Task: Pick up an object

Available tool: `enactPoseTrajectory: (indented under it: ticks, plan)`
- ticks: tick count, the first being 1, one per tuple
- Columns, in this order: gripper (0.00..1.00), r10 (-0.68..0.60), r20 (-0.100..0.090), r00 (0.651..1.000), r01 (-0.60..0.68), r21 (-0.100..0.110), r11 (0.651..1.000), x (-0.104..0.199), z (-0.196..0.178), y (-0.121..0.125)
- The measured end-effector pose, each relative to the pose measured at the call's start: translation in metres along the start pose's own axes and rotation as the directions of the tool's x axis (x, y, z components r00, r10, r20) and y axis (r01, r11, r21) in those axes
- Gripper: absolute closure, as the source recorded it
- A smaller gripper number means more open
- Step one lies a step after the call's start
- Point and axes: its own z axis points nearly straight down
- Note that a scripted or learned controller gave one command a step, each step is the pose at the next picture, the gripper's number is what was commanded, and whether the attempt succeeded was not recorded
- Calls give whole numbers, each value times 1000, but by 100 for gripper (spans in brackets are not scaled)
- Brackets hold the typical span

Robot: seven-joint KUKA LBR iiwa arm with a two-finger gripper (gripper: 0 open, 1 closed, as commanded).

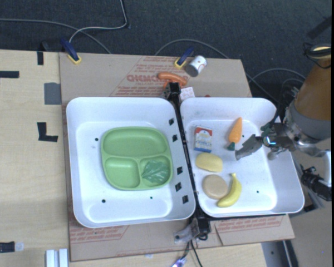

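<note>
In the camera view, the end effector (pixel 255 146) is seen over the right bin (pixel 284 202), reaching in from the right. One grey finger (pixel 248 147) is stretched out toward the left; whether the fingers are spread wide or narrow cannot be told, and nothing is seen between them.

Just to the upper left of the end effector, a carrot (pixel 235 130) is laid with its long axis nearly up and down the picture, its green end pointed toward the fingertip, close to it. Further left, a small red and white carton (pixel 203 138) is placed upright in the picture. Below and to the left, a pale yellow oval piece (pixel 209 162) and a tan round piece (pixel 214 186) are found, with a banana (pixel 231 192) curved beside the latter, its long axis steep, stem end up.

Well to the left, in the left bin (pixel 78 166), a green divided plate (pixel 136 157) is set, with a green leaf (pixel 155 171) in its lower right compartment.
</note>
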Motion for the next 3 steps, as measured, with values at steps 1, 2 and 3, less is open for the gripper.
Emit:
enactPoseTrajectory:
  ticks: [1, 2, 3]
  plan:
    - [0, 0, 0, 1000, 0, 3, 1000, 3, 96, 100]
    - [0, 0, 3, 1000, 0, -6, 1000, -39, 167, 142]
    - [100, 0, 4, 1000, 0, -6, 1000, -39, 157, 142]
